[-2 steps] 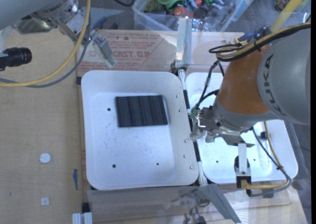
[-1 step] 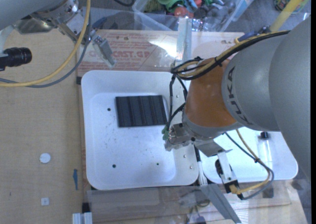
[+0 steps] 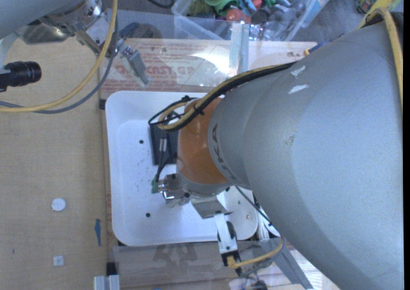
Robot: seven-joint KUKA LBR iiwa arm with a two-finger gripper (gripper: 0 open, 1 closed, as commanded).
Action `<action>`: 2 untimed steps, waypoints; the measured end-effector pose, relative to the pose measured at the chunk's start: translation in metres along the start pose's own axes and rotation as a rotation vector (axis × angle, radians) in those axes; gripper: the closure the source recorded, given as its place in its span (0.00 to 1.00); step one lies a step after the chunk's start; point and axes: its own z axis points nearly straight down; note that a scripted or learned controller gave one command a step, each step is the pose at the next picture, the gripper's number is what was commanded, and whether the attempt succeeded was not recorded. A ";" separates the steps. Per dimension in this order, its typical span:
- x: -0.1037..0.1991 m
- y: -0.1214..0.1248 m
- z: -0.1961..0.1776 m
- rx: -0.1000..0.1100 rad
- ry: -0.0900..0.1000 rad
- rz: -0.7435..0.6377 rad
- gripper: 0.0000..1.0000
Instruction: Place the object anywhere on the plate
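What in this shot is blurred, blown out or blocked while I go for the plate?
Camera view: the arm looms close to the lens, soft-edged, covering most of the right side; the white bin is bright with little surface detail; glare streaks the clear sheet behind it; the plate shows as a sliver under the wrist.

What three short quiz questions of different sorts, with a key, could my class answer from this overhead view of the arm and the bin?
1. True or false: the arm enters from the view's left.
2. Multiple choice: the band above the wrist is A) blue, B) orange, C) green.
3. Short answer: what stands beyond the white bin, at the top of the view?

Key
1. False: it enters from the right, and its bulk hides much of the bin.
2. B.
3. A clear plastic tub full of colourful toys. A white plate peeks out beside the wrist, low in the view.
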 end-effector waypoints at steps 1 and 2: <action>0.009 0.107 0.010 -0.004 0.004 -0.358 1.00; 0.014 0.107 0.009 -0.008 0.012 -0.360 0.00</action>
